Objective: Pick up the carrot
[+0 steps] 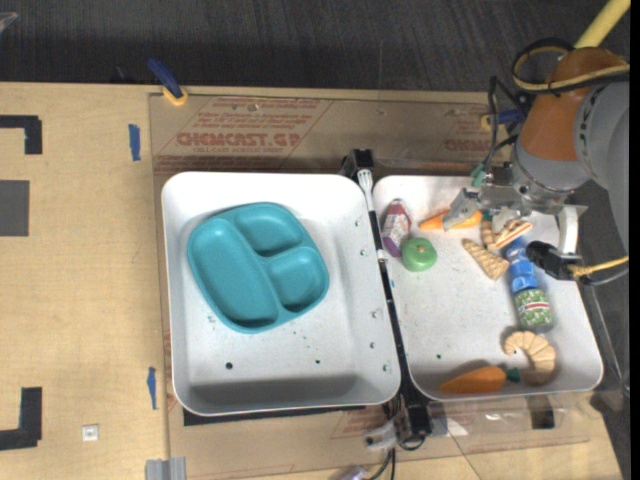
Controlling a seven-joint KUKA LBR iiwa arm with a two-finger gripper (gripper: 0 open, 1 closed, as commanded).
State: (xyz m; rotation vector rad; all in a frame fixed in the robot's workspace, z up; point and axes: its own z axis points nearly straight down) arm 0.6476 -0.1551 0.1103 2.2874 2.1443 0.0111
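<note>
A long orange carrot (pixel 476 379) with a green top lies along the front wall of the right bin (pixel 450 313). My gripper (pixel 467 211) is at the back of that bin, far from the carrot, low over the floor. A small orange wedge-shaped piece (pixel 435 222) lies just left of the gripper's tip, touching or nearly touching it. The arm's grey wrist and orange band (pixel 552 128) rise behind the gripper at the upper right.
The right bin also holds a green apple (pixel 420 255), a purple and white item (pixel 395 223), two tan waffle pieces (pixel 488 258), a blue bottle (pixel 528 293) and a tan croissant-like piece (pixel 531 350). The left bin (pixel 200 368) holds a teal divided plate (pixel 258 264).
</note>
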